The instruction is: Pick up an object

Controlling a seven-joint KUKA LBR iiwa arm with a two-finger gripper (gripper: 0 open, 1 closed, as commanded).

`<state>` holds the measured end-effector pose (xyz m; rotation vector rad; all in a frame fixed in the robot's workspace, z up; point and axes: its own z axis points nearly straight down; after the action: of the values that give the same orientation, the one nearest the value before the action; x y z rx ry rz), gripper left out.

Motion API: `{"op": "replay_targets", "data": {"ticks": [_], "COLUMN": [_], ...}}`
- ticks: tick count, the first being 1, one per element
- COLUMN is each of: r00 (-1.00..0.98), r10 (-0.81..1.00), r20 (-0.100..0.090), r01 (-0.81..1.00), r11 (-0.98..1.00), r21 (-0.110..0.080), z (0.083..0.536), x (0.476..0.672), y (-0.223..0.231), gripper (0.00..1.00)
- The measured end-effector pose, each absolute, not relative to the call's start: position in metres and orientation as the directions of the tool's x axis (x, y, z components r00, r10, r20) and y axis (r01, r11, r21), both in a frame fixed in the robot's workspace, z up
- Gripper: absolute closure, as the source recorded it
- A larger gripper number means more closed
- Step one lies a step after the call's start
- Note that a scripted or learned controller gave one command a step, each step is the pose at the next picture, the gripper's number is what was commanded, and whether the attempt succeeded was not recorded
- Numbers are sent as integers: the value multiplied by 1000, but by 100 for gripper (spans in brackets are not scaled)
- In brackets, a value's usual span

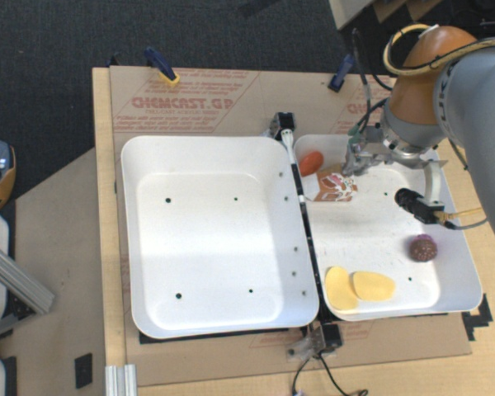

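Nearest to the camera we see two yellow pieces (352, 287), lying flat at the near edge of the right bin (371, 238), close to its near left corner and touching each other. A dark purple ball (423, 248) rests toward the right edge of the same bin, apart from them. The left bin (206, 246) stands beside it on the tabletop (190, 97). The arm (470, 89) reaches over the far edge of the right bin, and its jaws hang low above the far part of the bin floor. We cannot tell whether they are spread or pressed together, because the wrist hides them. We judge that two things could go wrong from here. The red-and-white patterned piece (337, 186) looks thin and flat, so the jaws may slide over it and take nothing. The orange object (311, 162) sits in the far left corner, next to the wall between the bins, so a reach for it may strike this wall. These two also lie near each other, and one may be pushed when the other is gripped. The patterned piece, which we take for the likely target, lies just beside the jaws, on their near left side. The orange object is a little further, toward the left edge.
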<state>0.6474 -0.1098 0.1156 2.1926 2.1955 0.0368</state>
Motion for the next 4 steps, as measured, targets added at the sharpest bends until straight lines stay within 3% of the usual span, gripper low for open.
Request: {"op": "replay_targets", "data": {"ticks": [1, 2, 3, 4], "r00": [-1, -3, 5, 1], "r10": [1000, 1000, 1000, 1000], "r20": [-11, -3, -5, 3], "r01": [999, 1000, 1000, 1000], "r11": [2, 3, -5, -1], "r21": [44, -1, 3, -5], "z": [115, 85, 85, 85], "x": [647, 667, 666, 604], "y": [-110, -95, -163, -118], "gripper": [0, 0, 0, 0]}}
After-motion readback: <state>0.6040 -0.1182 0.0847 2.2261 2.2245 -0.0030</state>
